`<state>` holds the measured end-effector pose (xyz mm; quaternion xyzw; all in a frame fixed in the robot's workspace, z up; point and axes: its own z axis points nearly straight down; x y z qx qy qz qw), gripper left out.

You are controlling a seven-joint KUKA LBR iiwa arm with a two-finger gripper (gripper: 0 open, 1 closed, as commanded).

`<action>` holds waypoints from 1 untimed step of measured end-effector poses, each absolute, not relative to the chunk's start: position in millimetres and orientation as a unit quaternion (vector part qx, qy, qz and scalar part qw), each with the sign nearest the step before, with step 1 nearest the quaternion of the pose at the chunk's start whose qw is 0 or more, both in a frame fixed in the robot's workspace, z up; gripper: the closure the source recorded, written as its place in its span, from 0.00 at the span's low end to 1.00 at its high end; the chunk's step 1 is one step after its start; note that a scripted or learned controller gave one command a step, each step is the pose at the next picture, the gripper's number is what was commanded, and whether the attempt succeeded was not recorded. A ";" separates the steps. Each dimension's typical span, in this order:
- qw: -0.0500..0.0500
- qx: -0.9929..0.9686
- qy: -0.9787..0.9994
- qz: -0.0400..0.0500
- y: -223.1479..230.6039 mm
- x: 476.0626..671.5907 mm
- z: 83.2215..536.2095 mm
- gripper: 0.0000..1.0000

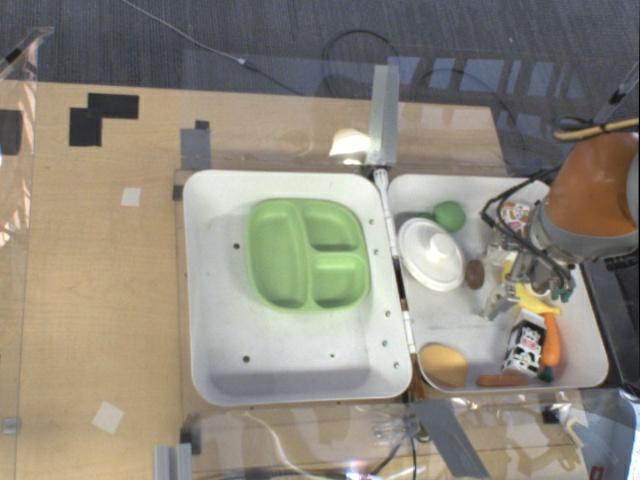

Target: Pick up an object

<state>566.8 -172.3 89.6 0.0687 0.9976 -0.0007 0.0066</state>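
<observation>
The right bin (455, 313) holds several small items. A white upturned bowl (432, 253) lies at its left, with a green ball (449, 215) behind it and a small brown piece (475, 273) to its right. A tan bun (444, 363), a thin sausage (500, 379), a black-and-white carton (525, 346) and an orange carrot (551, 346) lie along the front. My gripper (508, 290) hangs low over the bin's right half, right above a yellow item (530, 298) that it partly hides.
In the left bin (215, 368) lies a green divided plate (305, 253). The arm's orange band (595, 193) looms over the right bin's far right corner. A metal divider post (384, 108) stands behind the seam between the bins.
</observation>
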 end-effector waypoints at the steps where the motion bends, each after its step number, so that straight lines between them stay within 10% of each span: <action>1: 0.007 0.072 0.997 0.000 -134.5 558.3 90.1 0.00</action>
